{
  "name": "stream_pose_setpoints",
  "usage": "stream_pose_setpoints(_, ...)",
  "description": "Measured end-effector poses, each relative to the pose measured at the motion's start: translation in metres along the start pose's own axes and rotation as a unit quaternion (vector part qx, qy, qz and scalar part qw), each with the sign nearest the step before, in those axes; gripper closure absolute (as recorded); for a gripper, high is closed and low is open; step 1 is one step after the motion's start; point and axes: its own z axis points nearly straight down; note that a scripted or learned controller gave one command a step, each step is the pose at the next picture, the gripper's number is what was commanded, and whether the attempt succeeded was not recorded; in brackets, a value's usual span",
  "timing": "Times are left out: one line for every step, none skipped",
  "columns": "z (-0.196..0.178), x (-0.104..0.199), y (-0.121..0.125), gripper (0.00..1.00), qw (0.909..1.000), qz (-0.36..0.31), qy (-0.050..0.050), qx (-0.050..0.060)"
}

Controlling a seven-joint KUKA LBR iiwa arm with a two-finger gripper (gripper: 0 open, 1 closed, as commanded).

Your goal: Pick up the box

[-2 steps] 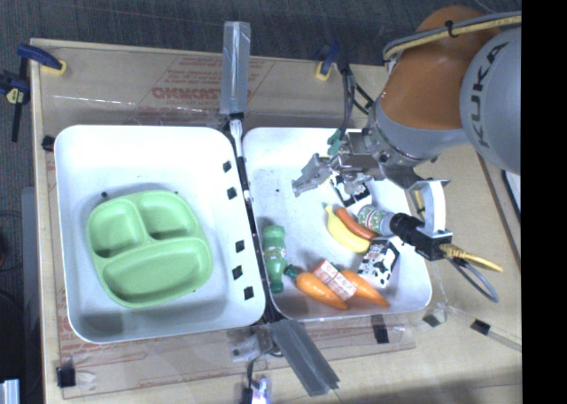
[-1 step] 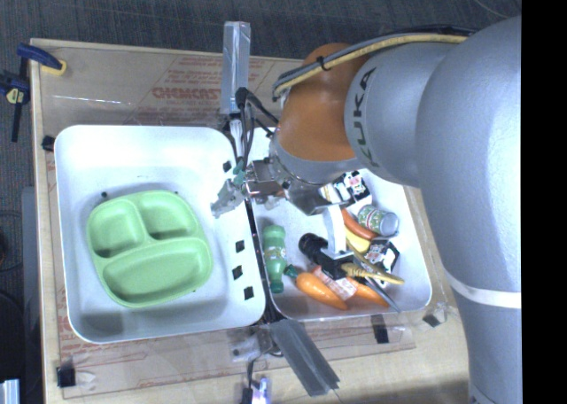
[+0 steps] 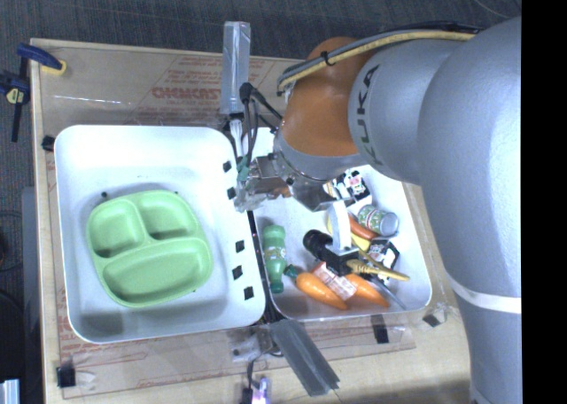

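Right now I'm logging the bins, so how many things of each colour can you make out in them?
Green: 2, the divided tray and the bottle
Orange: 2, the carrots and
Silver: 1, the can
White with print: 1, the box
Total: 6; more items are heaped there, unclear.

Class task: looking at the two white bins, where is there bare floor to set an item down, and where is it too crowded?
Free: the left white bin's floor around the green divided plastic plate, mainly the strip behind it and the front-left corner. Crowded: the right white bin, packed with a green bottle, orange carrots and a can, under the gripper.
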Motion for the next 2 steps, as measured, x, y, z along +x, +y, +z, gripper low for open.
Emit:
stream_pose_setpoints(0.009,-0.039,-0.048,1.00,0.9985,-0.054,0.001,-0.001)
stream_pose_setpoints(-0.025,0.034,0.010,1.00,0.9999,0.011,0.001,-0.001)
